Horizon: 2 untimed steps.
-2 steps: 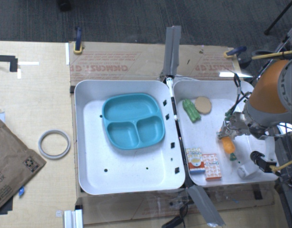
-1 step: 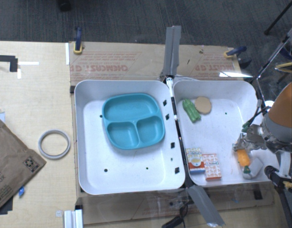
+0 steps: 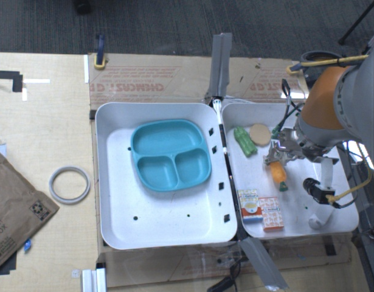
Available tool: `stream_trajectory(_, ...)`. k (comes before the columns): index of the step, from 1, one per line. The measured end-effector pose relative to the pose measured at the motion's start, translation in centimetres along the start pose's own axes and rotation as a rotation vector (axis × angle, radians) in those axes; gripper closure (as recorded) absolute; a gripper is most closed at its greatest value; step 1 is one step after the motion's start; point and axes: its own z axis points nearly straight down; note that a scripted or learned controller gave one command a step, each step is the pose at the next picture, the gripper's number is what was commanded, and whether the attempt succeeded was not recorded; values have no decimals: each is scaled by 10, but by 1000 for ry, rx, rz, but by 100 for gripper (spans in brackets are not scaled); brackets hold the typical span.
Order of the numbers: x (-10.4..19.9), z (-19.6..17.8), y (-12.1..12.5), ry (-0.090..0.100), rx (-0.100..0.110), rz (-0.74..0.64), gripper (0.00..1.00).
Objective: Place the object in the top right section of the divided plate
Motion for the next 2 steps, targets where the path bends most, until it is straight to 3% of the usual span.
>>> stream_trajectory(1,-81,0,-71,0,0,71,100)
stream_trajectory(2,-84,-77,-49,-1,0,106,100)
